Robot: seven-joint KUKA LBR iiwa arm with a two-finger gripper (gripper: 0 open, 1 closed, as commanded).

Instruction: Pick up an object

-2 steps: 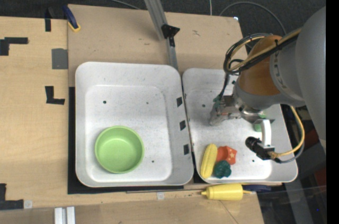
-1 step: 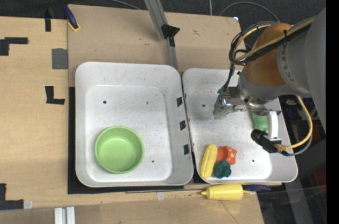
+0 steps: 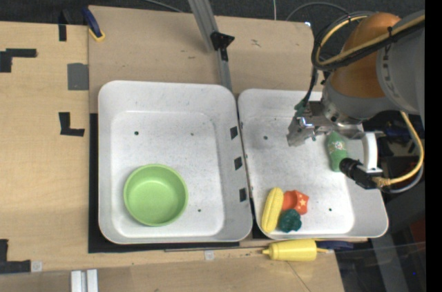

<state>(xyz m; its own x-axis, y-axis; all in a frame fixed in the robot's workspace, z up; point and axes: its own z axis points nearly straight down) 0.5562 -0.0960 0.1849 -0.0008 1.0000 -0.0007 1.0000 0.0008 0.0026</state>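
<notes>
Gripper [image 3: 301,132] low over the upper middle of the right bin [image 3: 276,108]; grip state impossible to tell from above. Green bottle [image 3: 336,150] just beside it at the bin's right side; yellow piece [image 3: 272,208], orange piece [image 3: 295,201] and dark green piece [image 3: 289,220] clustered near the front rim. Green bowl [image 3: 156,195] alone in the left bin [image 3: 166,104]

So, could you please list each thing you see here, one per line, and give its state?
hand: over the right bin, nothing visibly held
green bowl: upright, in the left bin
green bottle: lying in the right bin, partly under the arm
yellow corn-like toy: lying in the right bin, near its front edge
orange toy: beside it
dark green toy: touching both
yellow bottle: lying on the bench, outside the bins
</notes>
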